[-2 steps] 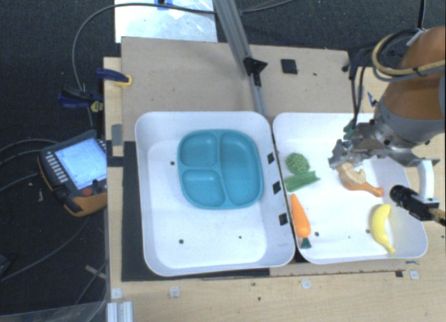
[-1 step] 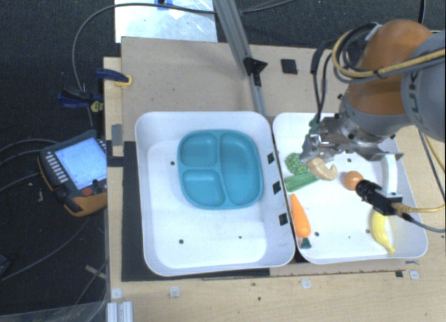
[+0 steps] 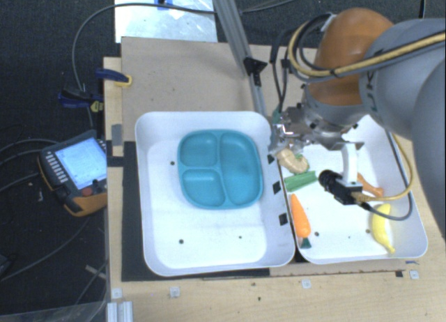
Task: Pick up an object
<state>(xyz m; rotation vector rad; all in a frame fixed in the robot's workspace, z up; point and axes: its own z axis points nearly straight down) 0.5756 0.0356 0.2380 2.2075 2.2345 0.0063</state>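
Observation:
My gripper (image 3: 287, 143) hangs over the left edge of the right bin (image 3: 411, 240), under the orange band of the arm. Directly below its tip lies a tan rounded object (image 3: 293, 162), touching or nearly touching it. A green piece (image 3: 301, 180) lies just below the tan one. An orange carrot (image 3: 300, 216) lies along the bin's left wall. A yellow banana (image 3: 381, 231) sits at the bin's lower right, and a small orange item (image 3: 369, 189) lies above it. The arm's body hides the bin's upper part.
The left bin (image 3: 209, 244) holds a blue divided plate (image 3: 220, 169) in its upper half. A black fitting (image 3: 339, 187) on a white bracket hangs from the wrist over the right bin. A grey pole (image 3: 237, 31) slants down behind the bins. A handheld pendant (image 3: 75, 169) lies off the bench at left.

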